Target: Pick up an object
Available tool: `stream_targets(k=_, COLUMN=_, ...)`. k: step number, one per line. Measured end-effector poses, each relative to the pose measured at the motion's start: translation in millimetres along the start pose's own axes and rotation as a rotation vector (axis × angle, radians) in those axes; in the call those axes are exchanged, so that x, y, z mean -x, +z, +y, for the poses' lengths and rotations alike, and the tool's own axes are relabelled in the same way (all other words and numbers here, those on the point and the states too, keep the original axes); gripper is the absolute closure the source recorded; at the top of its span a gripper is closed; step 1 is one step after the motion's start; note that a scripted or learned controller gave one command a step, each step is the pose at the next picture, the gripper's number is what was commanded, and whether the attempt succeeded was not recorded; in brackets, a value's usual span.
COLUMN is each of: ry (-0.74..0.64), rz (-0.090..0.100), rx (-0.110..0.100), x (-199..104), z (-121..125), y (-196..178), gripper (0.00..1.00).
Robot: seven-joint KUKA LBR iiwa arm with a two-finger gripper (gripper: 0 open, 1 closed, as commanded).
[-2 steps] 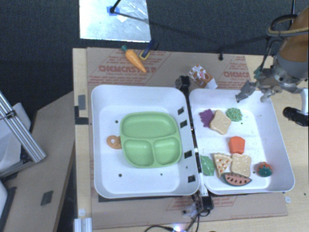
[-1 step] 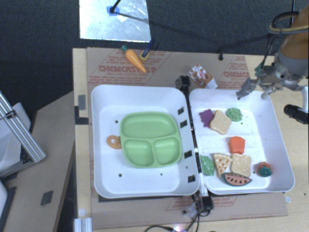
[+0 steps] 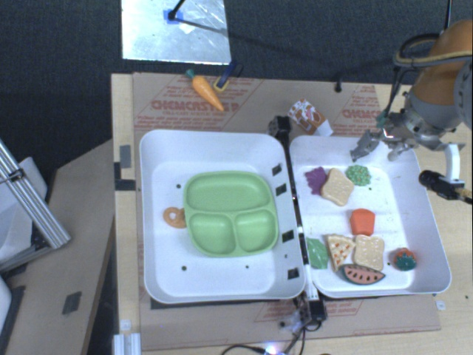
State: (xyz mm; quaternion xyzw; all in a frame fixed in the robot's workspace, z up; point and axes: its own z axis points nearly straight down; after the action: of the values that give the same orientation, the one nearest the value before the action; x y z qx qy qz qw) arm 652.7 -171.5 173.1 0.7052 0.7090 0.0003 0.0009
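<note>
Jaws [image 3: 380, 145] spread apart, empty, hovering over the back edge of the right white plastic bin [image 3: 425, 220]. Nearest target: round green bumpy toy [image 3: 358, 174], just below and left of them. Advice: centre over it, descend straight, avoid the tan cracker-shaped toy [image 3: 337, 186] beside it.

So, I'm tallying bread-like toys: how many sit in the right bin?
2: a cracker-like slice near the bin's upper middle beside the purple piece, and a toast slice near the front, right of the pizza slice.

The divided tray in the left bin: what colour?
Light green tray, seen in the camera view.
</note>
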Motion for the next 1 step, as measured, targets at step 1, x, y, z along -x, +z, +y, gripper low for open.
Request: stream_targets(k=1, ry=-0.001, rz=0.0, rx=-0.001, x=6.6, z=8.2, y=51.9, gripper=0.0)
